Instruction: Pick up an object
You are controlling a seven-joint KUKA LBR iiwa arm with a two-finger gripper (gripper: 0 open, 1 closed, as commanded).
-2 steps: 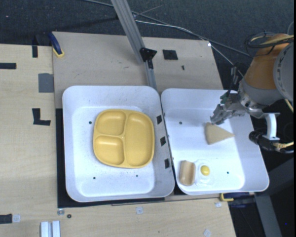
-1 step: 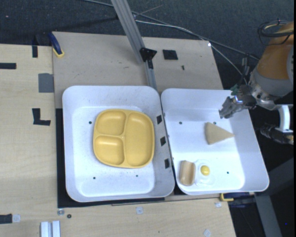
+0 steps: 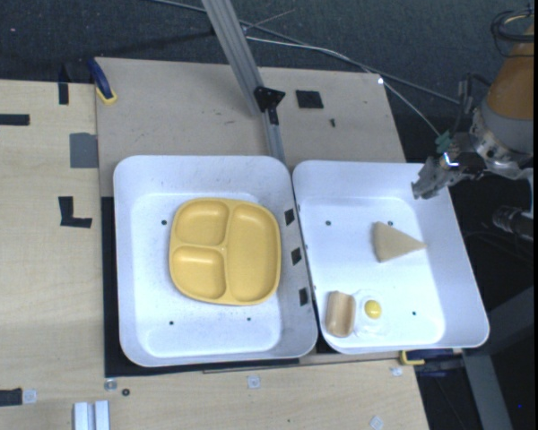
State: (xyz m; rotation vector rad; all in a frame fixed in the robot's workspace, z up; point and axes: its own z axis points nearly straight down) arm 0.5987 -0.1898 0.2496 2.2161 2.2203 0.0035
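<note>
Over the right bin's (image 3: 448, 240) far corner, the pincer (image 3: 428, 184) hovers, its opening indiscernible; no writing legible.

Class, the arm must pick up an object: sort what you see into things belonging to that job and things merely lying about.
Belonging to the job:
gripper
yellow divided plate
tan wedge
tan cylinder
fried egg toy
left bin
right bin

Lying about:
blue-and-yellow tool
black tape pieces
cables
</note>
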